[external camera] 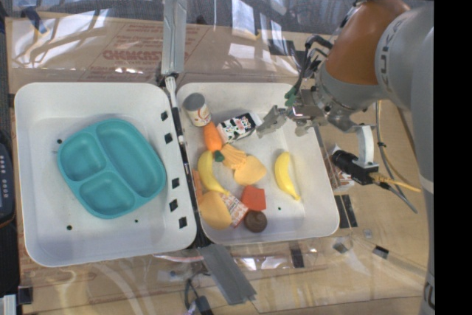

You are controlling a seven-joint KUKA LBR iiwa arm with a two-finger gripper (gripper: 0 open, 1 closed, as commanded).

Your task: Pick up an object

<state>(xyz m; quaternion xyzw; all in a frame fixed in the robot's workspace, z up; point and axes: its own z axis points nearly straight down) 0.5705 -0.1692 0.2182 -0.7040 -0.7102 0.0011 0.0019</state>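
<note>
gripper (284, 119) hovers over right bin (318, 192), near the milk carton (237, 127). approach step, nothing held; can't tell jaws' state. next: descend onto one item.

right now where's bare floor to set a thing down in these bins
Left bin: corners around the teal tray. Right bin: strip right of the lone banana. Crowded along its left side, from can to chocolate donut.
</note>
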